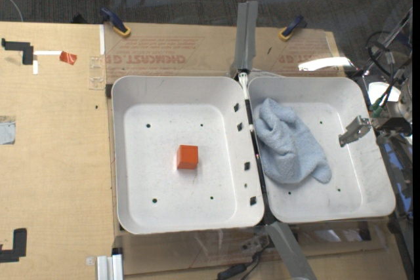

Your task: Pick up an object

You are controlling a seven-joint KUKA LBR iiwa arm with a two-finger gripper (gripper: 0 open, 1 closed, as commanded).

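An orange-red cube rests on the floor of the left bin, a little left of its middle. In the right bin a crumpled light blue cloth lies against the left wall, next to the divider. My gripper reaches in over the right bin's right rim; just its grey tip is visible. It hangs well right of the cloth, apart from it, and I see nothing held in it.
A grey divider bar runs between the bins at the back. Two clamps pin cardboard behind the bins. Cables and arm hardware crowd the right edge. A wooden bench top lies to the left.
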